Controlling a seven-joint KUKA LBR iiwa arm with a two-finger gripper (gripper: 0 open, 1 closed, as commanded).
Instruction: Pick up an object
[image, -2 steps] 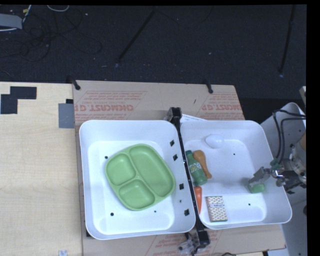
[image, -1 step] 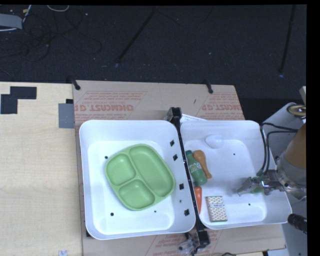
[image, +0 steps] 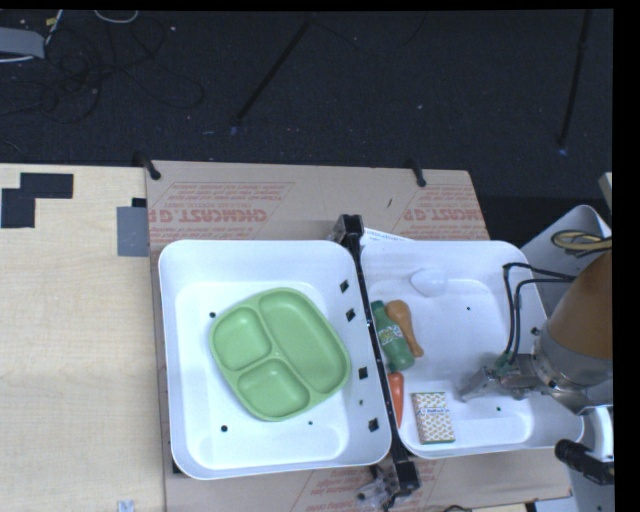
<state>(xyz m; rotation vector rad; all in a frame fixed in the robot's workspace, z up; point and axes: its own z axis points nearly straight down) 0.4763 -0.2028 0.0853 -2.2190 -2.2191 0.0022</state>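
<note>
White right bin (image: 470, 440) is carrying a small patterned packet (image: 432, 417) near its front wall; the gripper (image: 487, 383) is hovering just beside it, fingers' spread undeterminable. Advisable: centre directly above the packet before descending.

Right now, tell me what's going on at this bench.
A robot arm reaches in from the right over the right bin, its gripper low near the bin floor, with nothing seen between its fingers. Nearby lie a small patterned packet, a green bottle, a tan wooden piece and an orange item along the divider. The left bin bears a green divided plate. Nothing looks picked up yet.
</note>
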